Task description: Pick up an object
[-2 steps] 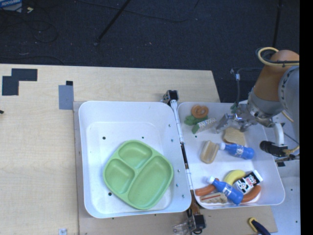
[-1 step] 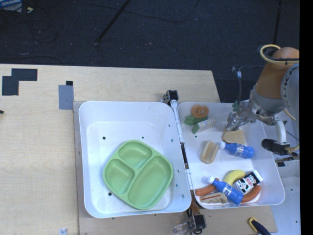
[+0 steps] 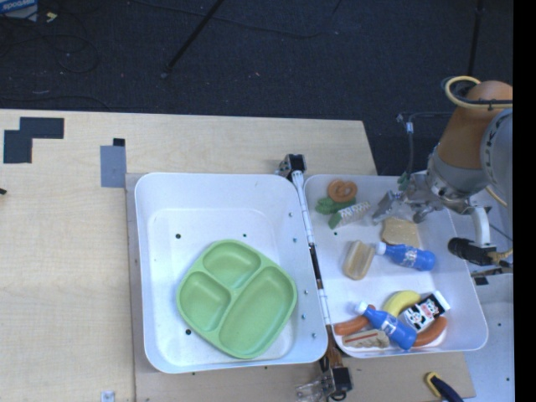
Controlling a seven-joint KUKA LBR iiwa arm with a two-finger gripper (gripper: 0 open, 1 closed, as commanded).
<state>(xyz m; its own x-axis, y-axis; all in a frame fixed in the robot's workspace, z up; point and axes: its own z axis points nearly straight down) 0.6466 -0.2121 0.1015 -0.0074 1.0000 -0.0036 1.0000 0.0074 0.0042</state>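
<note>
My gripper (image 3: 404,206) hangs over the back of the right bin (image 3: 469,308), reaching in from the right. Its fingers stand open with nothing between them. Just below it lies a tan slice of toast (image 3: 400,230). A blue bottle (image 3: 409,257) lies right in front of the toast. Left of that is a tan bread piece (image 3: 358,260). At the back left of this bin sits an orange carrot toy with green leaves (image 3: 339,196).
At the front of the right bin a banana (image 3: 400,301), a small carton (image 3: 422,311), a second blue bottle (image 3: 388,324) and a hot dog (image 3: 365,336) crowd together. The left bin (image 3: 159,224) holds a green divided plate (image 3: 238,297).
</note>
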